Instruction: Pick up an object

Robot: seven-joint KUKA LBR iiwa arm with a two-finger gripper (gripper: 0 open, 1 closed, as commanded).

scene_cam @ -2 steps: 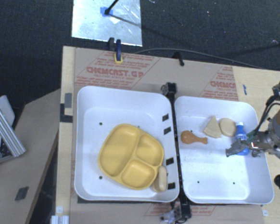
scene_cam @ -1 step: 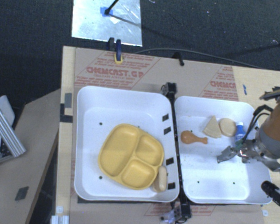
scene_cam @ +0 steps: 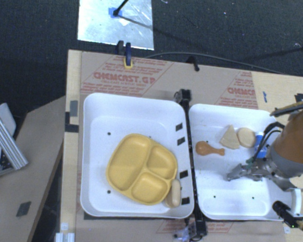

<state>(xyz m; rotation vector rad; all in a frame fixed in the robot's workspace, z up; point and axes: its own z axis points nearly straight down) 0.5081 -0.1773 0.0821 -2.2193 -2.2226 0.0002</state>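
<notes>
In the right bin (scene_cam: pixel 228 207) lie three small food toys: a brown drumstick (scene_cam: pixel 209 148) near the left wall, a beige wedge (scene_cam: pixel 229 137) and a round pale bun (scene_cam: pixel 246 137) side by side toward the back. My gripper (scene_cam: pixel 237 173) hangs low over the bin floor, in front of the wedge and bun and to the right of the drumstick, apart from all three. Nothing shows in its grasp. The arm's orange band (scene_cam: pixel 296 145) rises behind it at the right edge.
The left bin (scene_cam: pixel 105 114) holds a yellow divided plate (scene_cam: pixel 141 168) with a small beige roll (scene_cam: pixel 174 193) against its lower right rim. A black divider (scene_cam: pixel 189 162) runs between the bins. A metal rail (scene_cam: pixel 3 143) stands at far left.
</notes>
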